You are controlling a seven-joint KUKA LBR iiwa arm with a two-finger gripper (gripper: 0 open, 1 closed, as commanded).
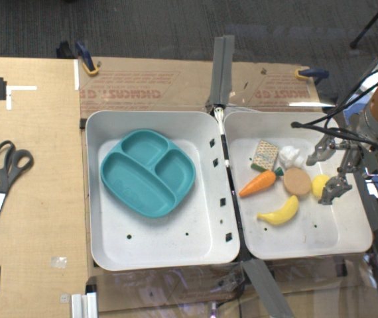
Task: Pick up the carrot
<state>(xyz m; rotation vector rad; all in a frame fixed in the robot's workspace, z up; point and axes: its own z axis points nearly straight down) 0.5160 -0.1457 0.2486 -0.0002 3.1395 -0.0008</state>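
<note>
Banana (280, 212) and round tan piece (297, 181) crowd the carrot (258, 183); my pincer (329, 173), spread open and holding nothing, could snag one reaching across them.

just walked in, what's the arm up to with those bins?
The hand hangs open over the right bin, near its right side, with nothing between its fingers. The carrot lies untouched toward the bin's left, well apart from the hand, beside a banana, a tan round piece, a lemon and a cracker. A teal divided plate sits in the left bin.
</note>
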